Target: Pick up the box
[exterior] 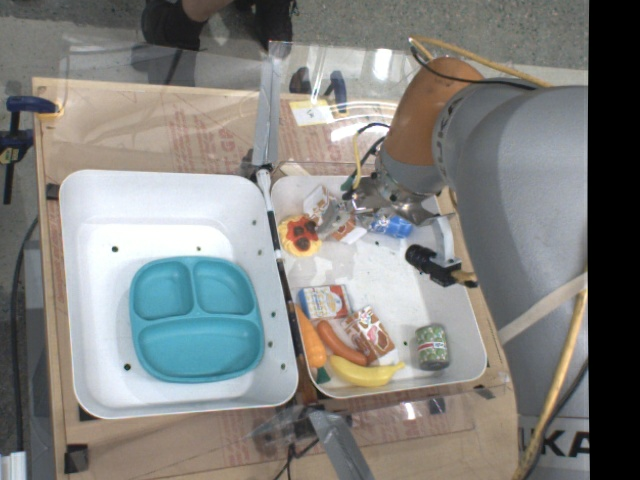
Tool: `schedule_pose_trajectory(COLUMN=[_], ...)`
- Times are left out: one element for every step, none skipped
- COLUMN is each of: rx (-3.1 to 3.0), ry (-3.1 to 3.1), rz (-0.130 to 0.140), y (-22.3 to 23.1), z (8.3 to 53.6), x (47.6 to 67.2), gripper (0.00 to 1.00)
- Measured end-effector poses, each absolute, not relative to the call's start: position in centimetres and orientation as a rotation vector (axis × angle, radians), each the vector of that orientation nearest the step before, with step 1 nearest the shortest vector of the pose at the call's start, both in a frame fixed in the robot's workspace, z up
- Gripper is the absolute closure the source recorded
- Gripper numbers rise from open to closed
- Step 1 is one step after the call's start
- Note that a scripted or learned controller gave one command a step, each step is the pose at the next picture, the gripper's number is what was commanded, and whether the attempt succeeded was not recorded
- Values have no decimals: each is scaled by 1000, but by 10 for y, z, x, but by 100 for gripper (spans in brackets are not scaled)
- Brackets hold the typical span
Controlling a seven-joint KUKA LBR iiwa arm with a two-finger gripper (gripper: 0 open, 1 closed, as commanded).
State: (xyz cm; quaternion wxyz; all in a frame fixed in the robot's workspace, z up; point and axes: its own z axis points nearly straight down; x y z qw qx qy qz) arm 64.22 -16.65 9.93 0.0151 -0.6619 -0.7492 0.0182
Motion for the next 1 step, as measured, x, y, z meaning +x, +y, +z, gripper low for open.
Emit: schedule_pose_trajectory(rx=[-2107], ry=[-2331], rz=[0], y=[-88], z=[205], x=[623], gripper=[100])
